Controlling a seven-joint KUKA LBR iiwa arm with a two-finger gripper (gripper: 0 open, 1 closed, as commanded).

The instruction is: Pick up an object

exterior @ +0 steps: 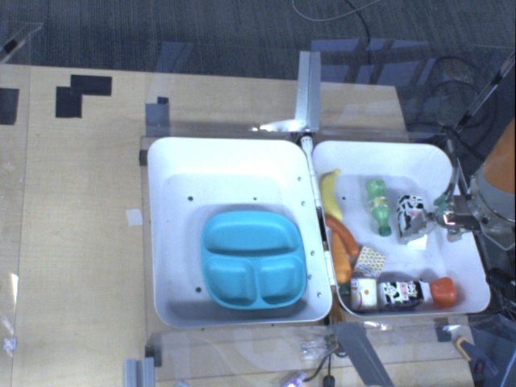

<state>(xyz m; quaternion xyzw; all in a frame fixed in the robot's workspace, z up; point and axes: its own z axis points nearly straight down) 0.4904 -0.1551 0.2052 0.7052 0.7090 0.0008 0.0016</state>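
Cow-print cup [411, 214] in right bin [472, 293] | gripper [442, 216] beside it, jaw state unreadable | centre over cup before closing, avoid green bottle [377, 206]

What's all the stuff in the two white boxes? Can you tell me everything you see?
left bin: 1, white, left half of the bench
divided plate: 1, light blue, three compartments, lying in the left bin
right bin: 1, white, beside the left bin
banana: 1, yellow, right bin, along its left wall
carrot: 1, orange, right bin, just below the banana
green bottle: 1, green, right bin, upper middle
cow-patterned toy: 1, black and white, right bin, next to the gripper
cow-patterned bottle: 1, black and white, lying along the right bin's front wall
red object: 1, red-orange, right bin's front right corner
gripper: 1, grey metal, low over the right bin's right side
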